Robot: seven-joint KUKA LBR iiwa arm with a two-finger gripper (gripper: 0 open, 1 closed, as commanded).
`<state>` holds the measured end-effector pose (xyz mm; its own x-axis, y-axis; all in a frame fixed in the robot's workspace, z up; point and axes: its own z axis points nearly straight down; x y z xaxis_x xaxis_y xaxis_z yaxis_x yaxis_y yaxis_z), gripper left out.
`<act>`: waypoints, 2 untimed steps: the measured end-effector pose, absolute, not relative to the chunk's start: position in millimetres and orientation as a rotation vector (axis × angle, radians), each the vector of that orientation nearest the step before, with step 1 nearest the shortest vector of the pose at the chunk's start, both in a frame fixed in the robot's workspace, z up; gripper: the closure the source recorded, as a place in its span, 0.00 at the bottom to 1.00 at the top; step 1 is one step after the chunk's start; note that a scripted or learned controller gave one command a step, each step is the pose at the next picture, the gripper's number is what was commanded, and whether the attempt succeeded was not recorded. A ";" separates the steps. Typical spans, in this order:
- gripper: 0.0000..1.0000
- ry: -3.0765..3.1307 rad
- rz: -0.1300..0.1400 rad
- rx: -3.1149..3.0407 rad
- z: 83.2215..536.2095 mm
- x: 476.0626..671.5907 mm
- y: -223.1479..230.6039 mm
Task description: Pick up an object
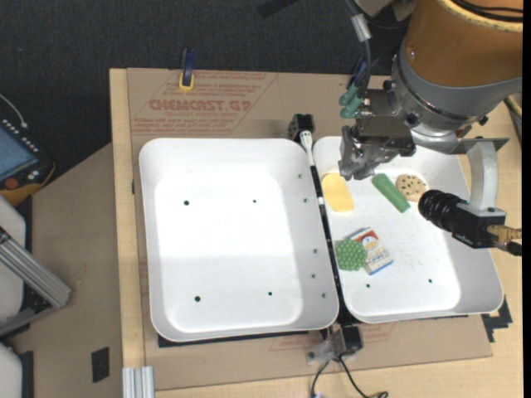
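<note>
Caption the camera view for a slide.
Gripper hovers beside a yellow block in the right bin.

Robotics lab bench. Evidence: industrial arm [465, 48] with orange band hanging over two white bins [224, 239] clamped side by side on a cardboard sheet [207, 98] printed "CHEMCAST GP"; black clips [300, 126] at the bin seam; loose cables [332, 376]; aluminium rail [33, 268] at left; dark carpet [124, 15] around.
</note>
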<state>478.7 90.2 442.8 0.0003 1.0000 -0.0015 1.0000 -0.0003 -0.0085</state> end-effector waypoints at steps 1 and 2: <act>1.00 -2.226 -0.007 -2.220 467.2 479.5 110.2; 1.00 -2.229 -0.014 -2.219 532.2 479.5 147.2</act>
